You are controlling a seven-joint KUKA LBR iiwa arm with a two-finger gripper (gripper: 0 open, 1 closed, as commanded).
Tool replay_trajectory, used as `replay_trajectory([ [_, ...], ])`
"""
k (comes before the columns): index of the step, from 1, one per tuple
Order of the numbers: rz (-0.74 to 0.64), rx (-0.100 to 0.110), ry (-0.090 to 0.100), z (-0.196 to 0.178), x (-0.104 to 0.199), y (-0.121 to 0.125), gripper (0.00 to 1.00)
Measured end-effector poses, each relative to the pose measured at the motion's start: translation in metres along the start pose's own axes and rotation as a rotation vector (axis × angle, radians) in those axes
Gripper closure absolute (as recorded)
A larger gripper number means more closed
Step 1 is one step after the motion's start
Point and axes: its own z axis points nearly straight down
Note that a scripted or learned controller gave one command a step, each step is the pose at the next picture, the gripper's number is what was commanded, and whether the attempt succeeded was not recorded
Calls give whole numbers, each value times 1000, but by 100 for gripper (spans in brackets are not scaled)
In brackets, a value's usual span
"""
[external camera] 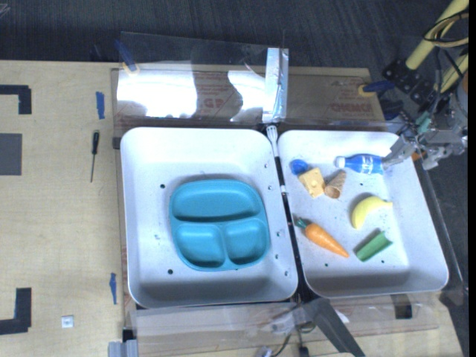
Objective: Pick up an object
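at the right edge of the frame we see the end effector (405, 149) hanging over the upper right corner of the right bin (424, 270), just beside the cap end of a blue and white bottle (362, 163); we cannot tell how its jaws stand. in that bin also lie a cheese wedge (313, 182), a yellow banana (366, 210), a carrot (325, 237) and a green block (372, 245). the left bin (141, 155) holds a blue divided tray (219, 222). both sit on the bench (52, 222).
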Motion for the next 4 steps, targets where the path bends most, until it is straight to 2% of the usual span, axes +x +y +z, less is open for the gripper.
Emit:
replay_trajectory([
  [1,51,11,3,151,10,-20,0],
  [2,-45,-10,-4,165,52,-47,0],
  [3,93,-8,-1,58,65,-12,0],
  [4,60,-1,0,161,34,-49,0],
])
